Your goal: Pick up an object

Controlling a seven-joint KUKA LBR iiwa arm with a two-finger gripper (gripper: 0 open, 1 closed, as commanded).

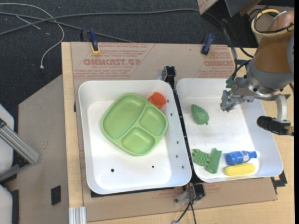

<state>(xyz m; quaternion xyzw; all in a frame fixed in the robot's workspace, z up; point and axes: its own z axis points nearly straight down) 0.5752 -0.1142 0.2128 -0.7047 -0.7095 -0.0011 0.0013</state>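
Observation:
My gripper (227, 104) hangs over the back part of the right bin (266, 171), reaching in from the right. A green leafy toy (200, 114) lies in that bin a little to the gripper's left, apart from it. Nearer the front of the same bin lie a flat green toy (207, 159), a blue bottle (240, 157) and a yellow corn cob (240, 170). In the left bin (93, 171) a green divided plate (134, 123) rests, with a small orange object (158, 99) at its back right edge.
Both bins sit on a brown board (117, 57) held by a blue-and-yellow clamp (94, 42) and a blue clamp (207, 44) at the back. A black piece (169, 73) sits between the bins at the back. White cables (42, 27) trail on the dark floor at upper left.

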